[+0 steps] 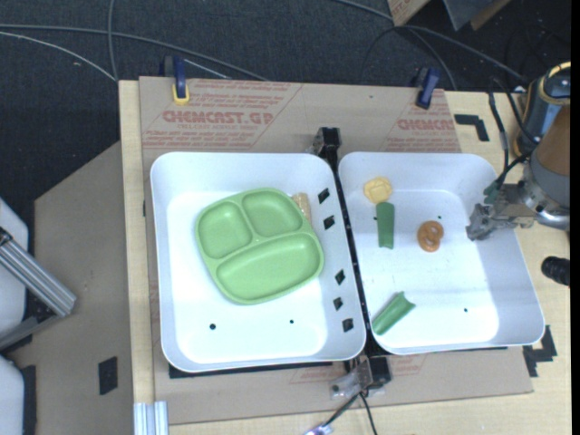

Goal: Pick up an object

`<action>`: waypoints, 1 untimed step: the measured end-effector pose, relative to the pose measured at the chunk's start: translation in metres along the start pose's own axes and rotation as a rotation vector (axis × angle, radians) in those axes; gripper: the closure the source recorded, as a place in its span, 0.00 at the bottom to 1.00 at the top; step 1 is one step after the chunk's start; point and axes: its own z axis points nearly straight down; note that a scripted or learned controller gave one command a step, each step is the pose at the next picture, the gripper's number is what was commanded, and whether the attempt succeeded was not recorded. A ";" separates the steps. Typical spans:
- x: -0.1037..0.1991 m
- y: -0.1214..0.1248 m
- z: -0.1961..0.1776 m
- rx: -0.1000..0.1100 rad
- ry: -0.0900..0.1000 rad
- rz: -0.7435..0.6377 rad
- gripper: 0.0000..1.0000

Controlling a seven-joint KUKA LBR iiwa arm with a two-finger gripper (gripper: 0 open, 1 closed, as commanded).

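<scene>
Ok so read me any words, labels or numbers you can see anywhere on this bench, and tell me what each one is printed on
"CHEMCAST G.P." in red on the brown protective sheet, behind the left bin.
"CHEMCAST" in red again on that sheet, behind the right bin; what follows it is cut off.
Smaller red lines under each: too blurred to read.

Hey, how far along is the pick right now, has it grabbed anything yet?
Nothing looks picked yet. The gripper sits over the right bin's right side, with nothing visibly in it. The orange piece, the yellow piece and both green pieces lie loose. The whole grasp and lift remain.
</scene>
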 end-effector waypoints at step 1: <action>-0.005 -0.005 -0.051 -0.001 -0.001 -0.001 1.00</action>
